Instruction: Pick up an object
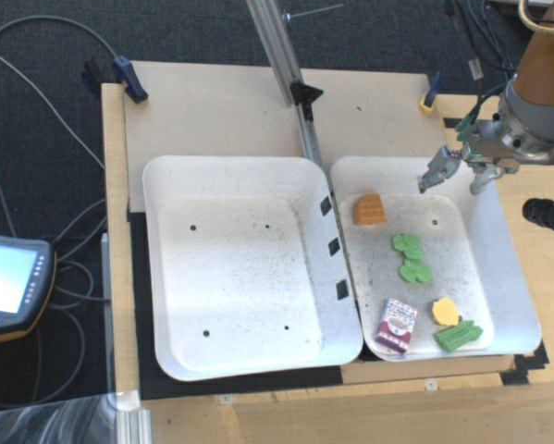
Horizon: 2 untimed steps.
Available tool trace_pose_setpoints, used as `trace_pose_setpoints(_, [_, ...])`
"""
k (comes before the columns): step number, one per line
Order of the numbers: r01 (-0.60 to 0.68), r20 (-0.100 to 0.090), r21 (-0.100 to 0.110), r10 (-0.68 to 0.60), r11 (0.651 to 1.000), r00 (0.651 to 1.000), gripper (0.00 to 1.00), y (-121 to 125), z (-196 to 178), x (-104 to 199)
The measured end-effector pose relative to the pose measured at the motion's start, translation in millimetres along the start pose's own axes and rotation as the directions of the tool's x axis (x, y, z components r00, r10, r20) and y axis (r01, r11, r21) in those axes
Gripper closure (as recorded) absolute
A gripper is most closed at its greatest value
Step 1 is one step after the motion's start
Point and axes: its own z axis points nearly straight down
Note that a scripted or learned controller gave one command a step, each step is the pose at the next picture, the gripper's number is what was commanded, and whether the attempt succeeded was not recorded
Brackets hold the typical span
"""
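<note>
Robot lab: clamped bench [212,118], teach pendant [8,285]

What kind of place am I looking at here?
Probably a robotics lab or test bench. A robot arm with a gripper hangs over two white bins, the right bin holding small toy-like items such as an orange block. Clamps, loose cables and a handheld control screen surround the bench.

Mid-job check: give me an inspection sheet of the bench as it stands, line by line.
Surface: wooden bench bearing two white bins, left bin and right bin.
Job's things: in the right bin, orange block, green piece, small printed box, yellow piece, green bundle.
Clutter: blue clamp at a bench corner.
Grippers: claw open, above the right bin's far edge, holding nothing.
Cables: black cables on the floor.
Surroundings: handheld screen, dark carpet.
</note>
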Motion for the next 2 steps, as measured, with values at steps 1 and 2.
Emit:
trace_pose_setpoints(1, [0.000, 0.000, 0.000, 0.000, 1.000, 1.000, 0.00, 0.0, 0.0, -0.1])
trace_pose_setpoints(2, [-0.002, 0.000, 0.004, 0.002, 1.000, 1.000, 0.00, 2.8, 49.0, -8.8])
